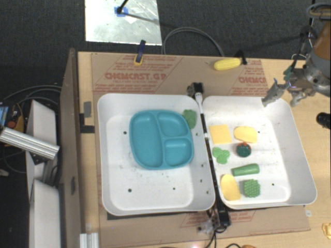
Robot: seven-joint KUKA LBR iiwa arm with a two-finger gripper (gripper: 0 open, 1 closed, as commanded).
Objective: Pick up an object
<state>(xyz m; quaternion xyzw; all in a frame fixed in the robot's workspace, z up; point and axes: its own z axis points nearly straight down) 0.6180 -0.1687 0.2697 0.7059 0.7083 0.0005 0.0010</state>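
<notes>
Two white bins sit side by side; the right bin [299, 138] holds several small toy foods, including a yellow square [221, 134]. Beyond its far-right corner hovers the gripper [284, 93], fingers spread, pinching nothing

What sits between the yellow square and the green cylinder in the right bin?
In the camera view, a small red-and-green ball lies between the yellow square and the green cylinder.

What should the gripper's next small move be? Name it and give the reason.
Probably swing left and down over the right bin: the gripper hangs above its far right corner, apart from every item, and the yellow oval piece lies nearest.
</notes>
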